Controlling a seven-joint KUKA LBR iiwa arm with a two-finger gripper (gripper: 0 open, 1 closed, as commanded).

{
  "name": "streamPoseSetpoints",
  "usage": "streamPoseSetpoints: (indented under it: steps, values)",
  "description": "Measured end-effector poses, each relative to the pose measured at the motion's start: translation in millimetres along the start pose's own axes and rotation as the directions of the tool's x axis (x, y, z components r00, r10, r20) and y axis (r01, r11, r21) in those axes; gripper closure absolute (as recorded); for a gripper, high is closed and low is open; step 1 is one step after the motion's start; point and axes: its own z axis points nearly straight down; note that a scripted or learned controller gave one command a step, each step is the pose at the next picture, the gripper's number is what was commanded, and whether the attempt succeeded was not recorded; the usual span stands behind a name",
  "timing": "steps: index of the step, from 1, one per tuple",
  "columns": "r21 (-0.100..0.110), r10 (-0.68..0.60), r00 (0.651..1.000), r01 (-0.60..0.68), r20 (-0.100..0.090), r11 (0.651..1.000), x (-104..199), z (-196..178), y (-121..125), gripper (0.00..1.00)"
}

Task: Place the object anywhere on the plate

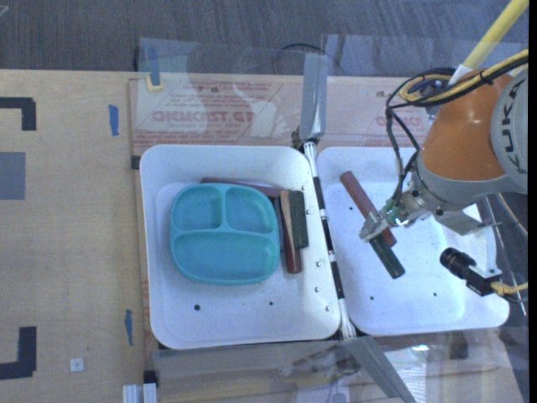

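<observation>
The teal sectioned plate (pixel 225 233) lies in the left bin (pixel 159 225), with several stick-shaped pieces (pixel 291 225) crowded against its right edge; a release that falls short of the plate is likely to land the object among them or on the bin floor. In the right bin (pixel 436 309), the long reddish-to-dark-green stick (pixel 369 210) lies diagonally, and the gripper (pixel 379 225) sits over its middle. How far the gripper is open, and whether it has hold of the stick, cannot be told, so a lift may come away empty or slip in transit.
</observation>
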Motion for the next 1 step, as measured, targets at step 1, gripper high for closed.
streamPoseSetpoints:
  steps: [1]
  values:
    - [-0.002, -0.098, 0.995, 0.098, 0.001, 0.995, 68.5, -0.2, 68.2, 1.00]
